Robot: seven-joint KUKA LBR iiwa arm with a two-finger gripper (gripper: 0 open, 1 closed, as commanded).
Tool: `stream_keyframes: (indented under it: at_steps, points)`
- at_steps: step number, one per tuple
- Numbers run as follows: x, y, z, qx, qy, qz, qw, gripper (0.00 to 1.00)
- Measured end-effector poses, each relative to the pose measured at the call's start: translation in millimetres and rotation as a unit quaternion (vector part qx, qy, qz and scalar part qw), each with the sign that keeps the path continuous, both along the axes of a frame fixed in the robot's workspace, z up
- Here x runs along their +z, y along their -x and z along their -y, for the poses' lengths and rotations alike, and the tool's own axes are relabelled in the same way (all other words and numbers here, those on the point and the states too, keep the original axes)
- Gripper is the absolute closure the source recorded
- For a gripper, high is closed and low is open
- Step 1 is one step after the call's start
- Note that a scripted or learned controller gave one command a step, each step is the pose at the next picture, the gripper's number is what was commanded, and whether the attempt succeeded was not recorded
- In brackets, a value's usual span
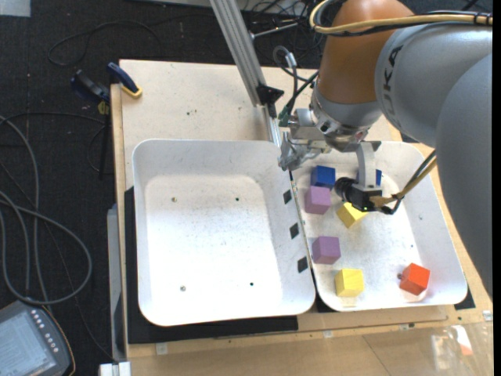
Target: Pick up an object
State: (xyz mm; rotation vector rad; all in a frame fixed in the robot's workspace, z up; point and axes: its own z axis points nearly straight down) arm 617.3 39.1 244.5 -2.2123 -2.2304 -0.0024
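Observation:
My gripper (329, 163) hangs over the far end of the right bin (438, 241), open, with one finger (291, 157) near the bin's left wall and the other (364, 163) further right. A blue cube (322, 176) lies on the bin floor just below the gap between them, not gripped. Close in front of it sit a purple cube (317, 199) and a yellow cube (351, 214). A second blue piece (378, 177) peeks out behind the right finger. Nearer the front lie another purple cube (326, 249), a yellow cube (349, 281) and an orange cube (414, 279).
The left bin (156, 210) stands beside the right one, sharing a raised middle wall. A slanted metal rail (239, 45) runs down to the bins' far edge next to the gripper. A blue-and-yellow clamp (117, 81) lies at the bench's far left corner.

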Motion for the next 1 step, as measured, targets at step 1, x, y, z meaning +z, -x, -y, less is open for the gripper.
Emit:
stream_keyframes:
  at_steps: [1]
  points:
    - [-6.0, 13.2, -44.8, -0.001, 0.0, -0.002, 1.0, 1.0]
